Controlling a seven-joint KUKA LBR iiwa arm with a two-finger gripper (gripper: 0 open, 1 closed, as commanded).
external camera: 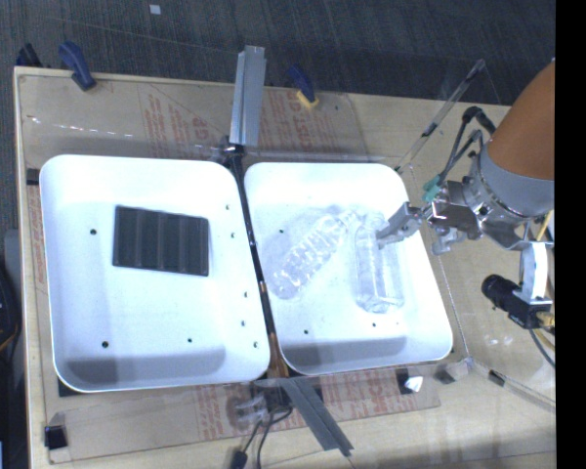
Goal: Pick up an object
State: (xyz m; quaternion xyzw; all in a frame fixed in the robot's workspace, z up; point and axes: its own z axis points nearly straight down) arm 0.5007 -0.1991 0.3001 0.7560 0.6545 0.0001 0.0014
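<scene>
**Arm reaching over the right bin's far right edge**

The grey arm [523,159] with its orange band is coming in from the right, and its gripper [402,225] is hanging over the far right part of the right bin [425,335]; the metal tip is sitting just above or against the upper end of a clear plastic container [376,272], though contact cannot be confirmed from this slant; whether the fingers are open or closed cannot be told, as they are showing only as a thin grey wedge, and nothing is visibly lying between them.

Two transparent things are lying in the right bin: the clear plastic container, standing out as a longish shape running near to far toward the bin's right side, and a clear plastic bottle [308,252], lying tilted on its side to the left of it, its upper end pointing toward the container; the two are lying close together near the bin's middle.

In the left bin [68,345] a dark ribbed rectangular block [161,240] is lying flat, a little far and left of centre; both bins are sitting side by side on the pale surface [127,115], touching along their shared edge.
</scene>
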